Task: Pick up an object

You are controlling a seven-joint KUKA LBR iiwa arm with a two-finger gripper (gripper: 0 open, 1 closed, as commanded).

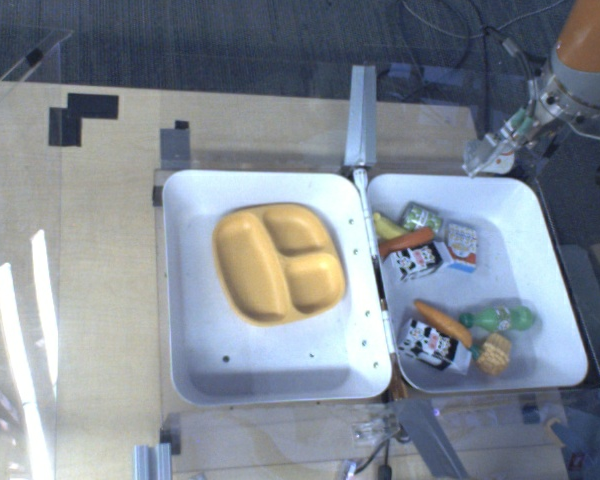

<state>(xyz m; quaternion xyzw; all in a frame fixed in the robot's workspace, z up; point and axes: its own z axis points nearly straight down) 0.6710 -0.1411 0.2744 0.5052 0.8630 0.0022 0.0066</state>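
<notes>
Arm grey with an orange band reaches in at upper right; its two-finger gripper [483, 158] hangs above the far rim of the right white bin [540, 268], nothing between its fingers, though whether they are spread I cannot tell. Small toy foods lie in that bin: orange carrot [442, 321], green bottle [500, 319], cow-patterned carton [416, 261]. The left white bin [190, 298] holds a yellow divided plastic tray [278, 262].

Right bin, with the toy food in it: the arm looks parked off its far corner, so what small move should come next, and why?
Probably bring the tool inward over the right bin toward the nearest items, the green can and small carton. The tool sits outside the bin's far rim, above nothing graspable.
</notes>
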